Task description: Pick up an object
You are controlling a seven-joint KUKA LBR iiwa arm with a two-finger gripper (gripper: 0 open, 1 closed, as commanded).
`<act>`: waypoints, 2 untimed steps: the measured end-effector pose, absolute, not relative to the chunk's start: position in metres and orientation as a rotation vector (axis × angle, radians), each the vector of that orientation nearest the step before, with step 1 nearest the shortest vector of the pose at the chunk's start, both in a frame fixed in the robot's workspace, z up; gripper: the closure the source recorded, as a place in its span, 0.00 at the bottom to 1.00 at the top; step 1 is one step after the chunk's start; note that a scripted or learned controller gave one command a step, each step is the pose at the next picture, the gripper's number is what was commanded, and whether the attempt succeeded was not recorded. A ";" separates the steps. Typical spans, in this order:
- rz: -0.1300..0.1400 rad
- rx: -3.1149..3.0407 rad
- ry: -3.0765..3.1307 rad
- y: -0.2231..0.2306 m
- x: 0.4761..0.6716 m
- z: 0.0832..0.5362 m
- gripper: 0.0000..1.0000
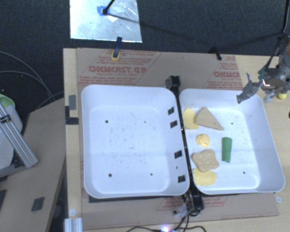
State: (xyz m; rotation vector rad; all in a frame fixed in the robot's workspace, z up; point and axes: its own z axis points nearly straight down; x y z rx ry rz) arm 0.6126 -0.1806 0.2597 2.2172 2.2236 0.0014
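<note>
Objects all sit in the right bin (266,144), left half: tan wedge (209,119) at top with a yellow piece (189,118) touching its left side, small yellow lump (202,139) below, green cylinder (226,149) just right of it, square cracker (205,160) overlapping a yellow disc (204,178) at the bottom. My claw (257,91) hangs over that bin's top-right rim, gripping nothing; can't tell how wide it is. Left bin (94,129) sits beside it on the surface (48,129).
</note>
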 end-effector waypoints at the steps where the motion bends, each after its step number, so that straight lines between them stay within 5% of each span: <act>1: -0.008 2.229 2.224 -0.208 0.586 0.145 0.00; 2: 0.004 2.218 2.226 -0.131 0.519 0.083 0.00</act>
